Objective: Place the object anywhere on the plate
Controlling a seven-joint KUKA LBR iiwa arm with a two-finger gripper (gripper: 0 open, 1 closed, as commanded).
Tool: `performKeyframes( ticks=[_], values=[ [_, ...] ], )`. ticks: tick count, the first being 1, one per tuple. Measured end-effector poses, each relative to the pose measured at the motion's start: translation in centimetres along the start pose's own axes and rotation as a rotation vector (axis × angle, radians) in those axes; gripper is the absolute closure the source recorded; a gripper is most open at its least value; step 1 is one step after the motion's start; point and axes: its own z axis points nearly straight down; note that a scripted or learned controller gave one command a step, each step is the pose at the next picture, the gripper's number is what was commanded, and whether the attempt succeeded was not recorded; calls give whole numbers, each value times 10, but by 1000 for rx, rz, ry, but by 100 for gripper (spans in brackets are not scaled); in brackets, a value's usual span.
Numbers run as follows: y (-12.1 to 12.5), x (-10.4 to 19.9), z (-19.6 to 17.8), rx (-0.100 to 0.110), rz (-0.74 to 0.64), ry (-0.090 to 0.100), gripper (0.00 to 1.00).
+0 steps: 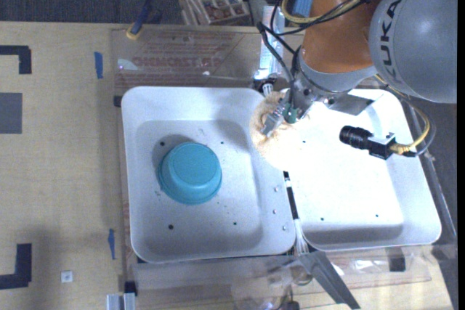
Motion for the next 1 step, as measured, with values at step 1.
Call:
performKeyframes(
  ticks=[1],
  values=[
    [2, 46, -18, -1, -397, 0, 100]
  ],
)
